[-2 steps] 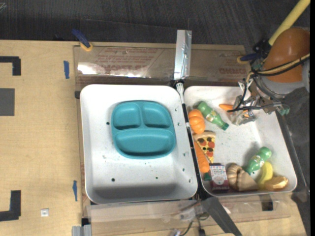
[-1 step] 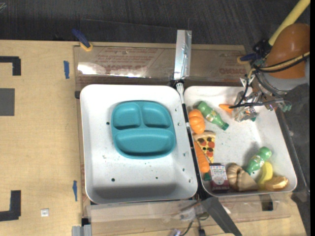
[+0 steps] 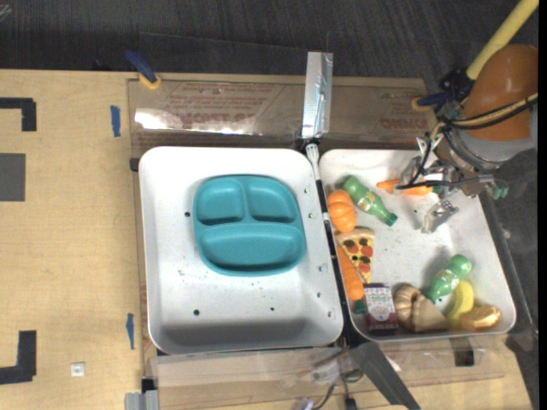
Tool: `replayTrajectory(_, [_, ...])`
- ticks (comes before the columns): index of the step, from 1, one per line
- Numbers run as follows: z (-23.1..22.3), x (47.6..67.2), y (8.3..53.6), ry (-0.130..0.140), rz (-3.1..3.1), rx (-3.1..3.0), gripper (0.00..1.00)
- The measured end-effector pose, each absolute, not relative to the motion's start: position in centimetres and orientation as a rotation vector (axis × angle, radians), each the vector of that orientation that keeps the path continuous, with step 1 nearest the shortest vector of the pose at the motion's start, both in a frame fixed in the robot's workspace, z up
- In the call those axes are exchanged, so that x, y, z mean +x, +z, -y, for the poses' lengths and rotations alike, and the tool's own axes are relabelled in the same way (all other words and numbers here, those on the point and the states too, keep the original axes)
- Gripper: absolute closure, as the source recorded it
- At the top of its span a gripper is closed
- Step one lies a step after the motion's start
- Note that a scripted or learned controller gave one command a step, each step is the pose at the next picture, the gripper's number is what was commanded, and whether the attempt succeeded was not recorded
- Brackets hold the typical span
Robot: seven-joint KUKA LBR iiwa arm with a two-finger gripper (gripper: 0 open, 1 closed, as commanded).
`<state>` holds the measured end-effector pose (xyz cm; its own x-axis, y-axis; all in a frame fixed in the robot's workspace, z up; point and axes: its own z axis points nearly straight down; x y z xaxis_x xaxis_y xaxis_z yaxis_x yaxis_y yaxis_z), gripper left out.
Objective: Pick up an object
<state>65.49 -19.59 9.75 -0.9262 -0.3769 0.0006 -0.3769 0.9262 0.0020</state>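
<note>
My gripper [image 3: 432, 193] hangs low over the far right part of the right bin [image 3: 496, 254], under the orange wrist band. A small orange carrot-like piece [image 3: 408, 187] lies right against its left side; whether it is gripped cannot be made out. Close by on the left are a green bottle [image 3: 369, 200] and an orange pumpkin-like toy [image 3: 341, 212]. Further toward the front lie a pizza slice [image 3: 357, 250], a dark red box [image 3: 377, 304], a brown shell-like piece [image 3: 414, 307], a second green bottle [image 3: 449, 278] and a yellow banana [image 3: 463, 299].
The left bin [image 3: 162, 254] holds a teal divided plate [image 3: 249, 224]. A metal bar [image 3: 317, 92] stands behind the seam between the bins. The toys crowd the right bin's left side and front edge.
</note>
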Motion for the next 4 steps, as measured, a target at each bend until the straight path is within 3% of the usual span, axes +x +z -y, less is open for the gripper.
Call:
replayTrajectory(1, [15.1,66.7,8.8,0.002,3.001,0.924,0.00])
replayTrajectory(2, [15.6,64.6,8.8,0.003,2.948,1.108,0.00])
replayTrajectory(3, [21.6,58.1,8.9,0.007,3.071,0.696,0.00])
replayTrajectory(4, [15.6,64.0,8.8,-0.001,3.060,0.756,0.00])
